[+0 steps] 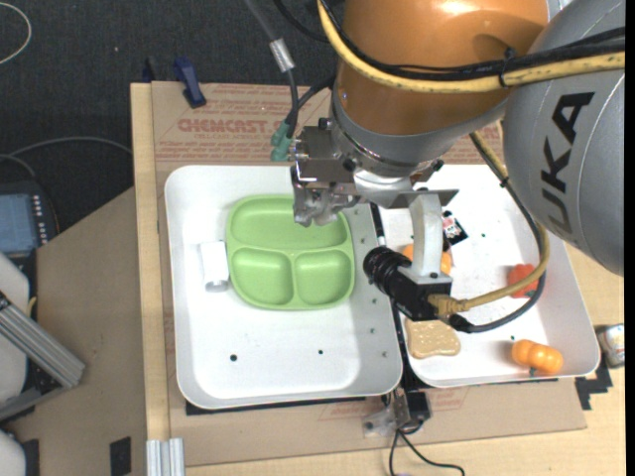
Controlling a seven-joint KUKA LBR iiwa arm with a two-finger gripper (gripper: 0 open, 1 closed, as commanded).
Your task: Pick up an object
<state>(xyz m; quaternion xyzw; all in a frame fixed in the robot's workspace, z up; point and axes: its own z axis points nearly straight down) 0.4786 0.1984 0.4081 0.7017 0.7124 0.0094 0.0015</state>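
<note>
Green tray in left bin, centre frame; gripper poised at its upper right rim.
Approach step, nothing held; open or closed cannot be told. Next: descend onto rim, close, lift.

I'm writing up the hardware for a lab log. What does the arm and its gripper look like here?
The arm is grey with black KUKA lettering, and a glossy orange band sits above the wrist. Yellow and black cables loop around that band. Below it hangs a metallic silver gripper over the left bin, with a white bracket and a black cylindrical part beside it.
</note>
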